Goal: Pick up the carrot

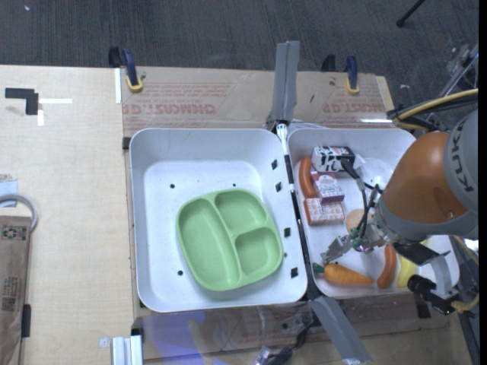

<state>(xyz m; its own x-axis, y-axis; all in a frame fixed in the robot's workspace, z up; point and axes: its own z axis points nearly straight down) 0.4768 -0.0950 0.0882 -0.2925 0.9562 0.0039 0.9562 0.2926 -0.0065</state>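
A pale wooden surface (68, 204) is seen from above, with two shallow white bins set side by side on it. The left bin (152, 226) carries a green divided plate (228, 238) with three compartments, lying slightly askew. The right bin (304, 139) is crowded with toy food: a black-and-white carton (332, 158) at the far end, a red sausage (307, 176) along the left wall, and two small printed boxes (325, 200) just right of it. The carrot (346, 275) is found at the near edge of the right bin, lying on its side with its green top pointing left. The grey arm with its orange band (426, 181) is reached in from the right, and the end effector (351, 243) is hung just above and beyond the carrot; whether its fingers are spread or pressed together cannot be told. A strip of printed cardboard (198, 105) is clamped along the far edge of the surface by blue-and-yellow clamps (129, 71), and dark carpet (190, 14) is seen beyond. A brown paper bag (11, 280) is lying at the left edge.
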